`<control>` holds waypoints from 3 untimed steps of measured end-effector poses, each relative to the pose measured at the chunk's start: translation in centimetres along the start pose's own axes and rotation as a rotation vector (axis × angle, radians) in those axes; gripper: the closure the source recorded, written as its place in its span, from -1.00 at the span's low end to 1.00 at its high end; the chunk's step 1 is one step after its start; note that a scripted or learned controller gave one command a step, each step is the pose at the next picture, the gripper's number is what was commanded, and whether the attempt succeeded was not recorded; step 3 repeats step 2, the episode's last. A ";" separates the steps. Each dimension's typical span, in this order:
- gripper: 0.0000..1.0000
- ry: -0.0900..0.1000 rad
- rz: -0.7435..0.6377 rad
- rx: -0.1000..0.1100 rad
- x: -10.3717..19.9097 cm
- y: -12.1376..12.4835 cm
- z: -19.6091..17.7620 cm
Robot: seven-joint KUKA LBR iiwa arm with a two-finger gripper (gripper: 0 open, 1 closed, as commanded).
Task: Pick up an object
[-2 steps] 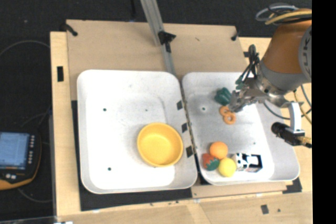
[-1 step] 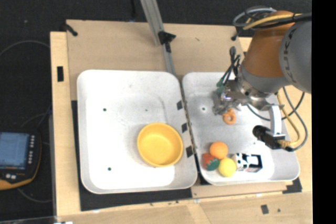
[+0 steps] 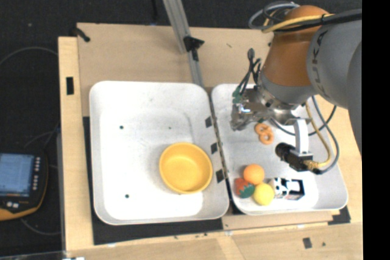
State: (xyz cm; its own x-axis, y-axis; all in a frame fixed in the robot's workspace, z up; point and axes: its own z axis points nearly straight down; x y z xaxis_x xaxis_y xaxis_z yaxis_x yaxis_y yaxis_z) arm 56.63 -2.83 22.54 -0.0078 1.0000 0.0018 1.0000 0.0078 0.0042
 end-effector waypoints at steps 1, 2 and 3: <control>1.00 0.001 0.000 0.003 6.0 -0.3 0.3; 1.00 -0.001 0.004 0.004 10.4 -0.1 -1.2; 1.00 -0.001 0.004 0.004 10.4 -0.1 -1.2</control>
